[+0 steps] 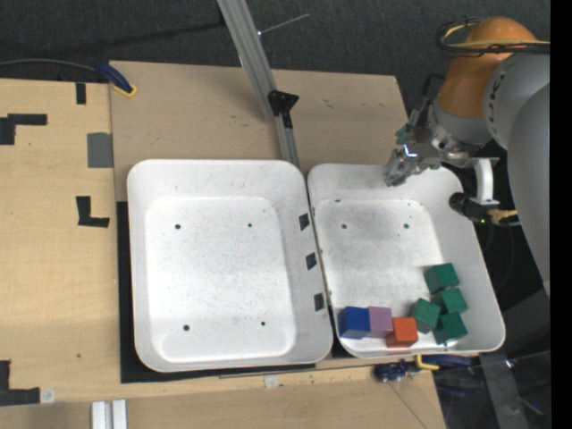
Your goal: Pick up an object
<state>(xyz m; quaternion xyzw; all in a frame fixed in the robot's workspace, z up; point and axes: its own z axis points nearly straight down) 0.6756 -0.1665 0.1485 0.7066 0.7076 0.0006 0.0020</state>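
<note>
Gripper [399, 170] sits over the right bin's [357, 175] far rim; can't tell its state. Blocks are bunched along that bin's near-right wall: blue block [355, 320], purple block [380, 318], orange block [404, 330], green blocks [441, 300]. Open floor between them and the gripper. Left bin [143, 239] is alongside, on the wooden bench [54, 239].

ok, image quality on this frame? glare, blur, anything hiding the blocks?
Camera view: even lighting, mild glare on the left bin floor; blocks in the right bin sharp, colours distinct; gripper small and slightly soft, with dark floor behind the arm.
</note>
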